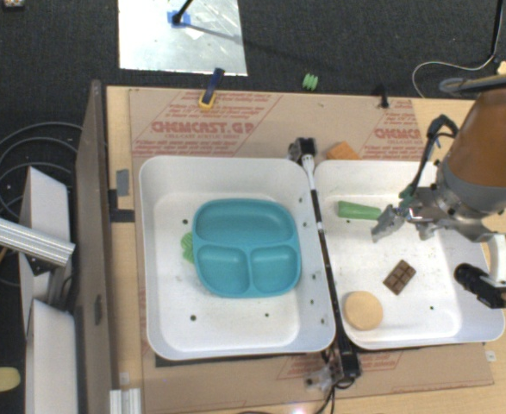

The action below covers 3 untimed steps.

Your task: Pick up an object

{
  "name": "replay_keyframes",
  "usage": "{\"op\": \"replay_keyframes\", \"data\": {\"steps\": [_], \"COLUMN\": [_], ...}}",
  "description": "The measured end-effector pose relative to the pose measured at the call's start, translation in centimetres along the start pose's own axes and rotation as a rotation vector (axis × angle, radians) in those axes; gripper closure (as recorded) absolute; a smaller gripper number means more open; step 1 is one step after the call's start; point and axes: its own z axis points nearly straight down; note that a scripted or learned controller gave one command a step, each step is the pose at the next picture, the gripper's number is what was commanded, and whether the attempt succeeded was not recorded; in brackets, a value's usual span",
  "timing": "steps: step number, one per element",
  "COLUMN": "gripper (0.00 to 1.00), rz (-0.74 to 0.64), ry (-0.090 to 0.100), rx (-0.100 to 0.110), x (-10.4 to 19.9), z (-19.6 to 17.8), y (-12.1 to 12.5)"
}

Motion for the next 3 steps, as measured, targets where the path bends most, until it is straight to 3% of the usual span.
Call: {"op": "replay_keyframes", "data": {"steps": [1, 2, 3], "gripper": [0.00, 0.00, 0.00], "rz": [0.005, 0.005, 0.004], "ry": [0.000, -0.003, 0.001], "rx": [0.006, 0.000, 0.002], "x": [-2.6, -6.9, -6.2], "z": [6.7, 9.7, 13.5], "y": [-1.8, -0.2, -2.7]}}
